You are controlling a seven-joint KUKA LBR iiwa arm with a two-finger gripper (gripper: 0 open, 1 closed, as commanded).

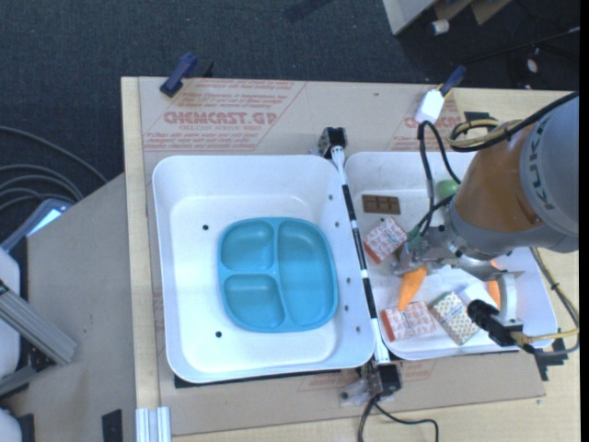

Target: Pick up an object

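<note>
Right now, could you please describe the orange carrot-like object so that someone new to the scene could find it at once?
Start at the right white bin, under the arm. Near its left side, just right of the divider between the bins, lies the orange carrot-shaped piece, slanted, beside the gripper. It is plain orange and tapered, while the patterned packets around it are boxy, red and white.

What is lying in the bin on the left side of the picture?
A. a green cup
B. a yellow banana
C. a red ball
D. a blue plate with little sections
D: a blue sectioned plate lies flat in the middle of the left bin, while the small packets and orange pieces are over in the right bin under the arm.
</note>
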